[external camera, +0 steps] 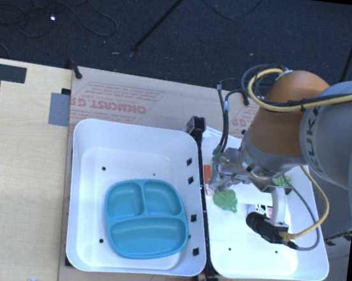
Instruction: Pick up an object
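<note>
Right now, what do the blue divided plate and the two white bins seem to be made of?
Blue divided plate: probably moulded plastic, semi-gloss; uniform colour, rounded compartment ridges. Left bin and right bin: likely thin formed plastic, smooth and slightly glossy; rounded corners, soft sheen. This is judged from look alone.

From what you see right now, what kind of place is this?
Probably a robotics lab test bench: two white bins on cardboard, a blue divided tray in the left one, loose cables across the dark floor.

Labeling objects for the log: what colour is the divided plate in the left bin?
Light blue plate, seen plainly in the camera view.
</note>
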You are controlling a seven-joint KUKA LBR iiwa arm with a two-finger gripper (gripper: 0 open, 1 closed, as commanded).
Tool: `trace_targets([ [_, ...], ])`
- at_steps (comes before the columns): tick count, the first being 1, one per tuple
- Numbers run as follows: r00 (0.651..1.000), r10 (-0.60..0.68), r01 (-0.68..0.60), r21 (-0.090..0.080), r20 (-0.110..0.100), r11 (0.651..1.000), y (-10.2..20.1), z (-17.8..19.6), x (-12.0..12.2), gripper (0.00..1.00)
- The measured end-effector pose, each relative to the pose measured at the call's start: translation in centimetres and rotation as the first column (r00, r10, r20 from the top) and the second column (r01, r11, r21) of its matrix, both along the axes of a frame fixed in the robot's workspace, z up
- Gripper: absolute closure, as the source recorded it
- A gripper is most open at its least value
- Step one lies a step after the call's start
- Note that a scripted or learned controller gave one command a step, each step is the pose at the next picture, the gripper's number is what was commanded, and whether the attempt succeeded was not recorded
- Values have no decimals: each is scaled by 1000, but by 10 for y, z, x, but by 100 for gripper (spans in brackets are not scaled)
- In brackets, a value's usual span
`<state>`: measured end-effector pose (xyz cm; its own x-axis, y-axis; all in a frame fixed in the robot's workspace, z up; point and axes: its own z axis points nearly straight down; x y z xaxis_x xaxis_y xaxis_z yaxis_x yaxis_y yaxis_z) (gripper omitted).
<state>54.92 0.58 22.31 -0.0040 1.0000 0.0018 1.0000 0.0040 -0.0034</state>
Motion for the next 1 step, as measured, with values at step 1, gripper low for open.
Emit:
trace_targets([
  [1, 1000, 0, 0, -1, -2, 1000, 51, -10, -6, 100],
])
